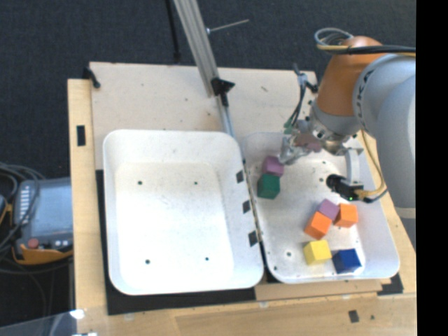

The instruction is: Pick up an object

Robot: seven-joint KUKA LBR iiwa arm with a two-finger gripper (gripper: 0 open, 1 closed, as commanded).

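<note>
Reaching in from the right, the grey arm (392,124) with its orange band (343,75) hangs over the back of the right bin (378,264). The gripper (288,150) sits low there, near the bin's back left part, and just below and left of its tip lies a small purple block (274,165). Whether that block is between the fingers or only beside them, I cannot tell; the fingers are blurred against the white floor, so their state stays unclear.

Touching the purple block on its lower side is a green cube (268,185), close to the bin's left wall. Over toward the front right, a cluster: a lilac cube (328,208), an orange cube (318,224) just in front of it, and another orange cube (346,215) just beside them on the right. Nearer the front edge, a yellow cube (317,251) and a blue cube (346,260) sit side by side, all but touching.

The left bin (112,187) lies alongside, its wall meeting the right bin's down the middle of the bench (161,93). A slanted metal rail (196,37) runs down from the top toward the gap between the two bins.
</note>
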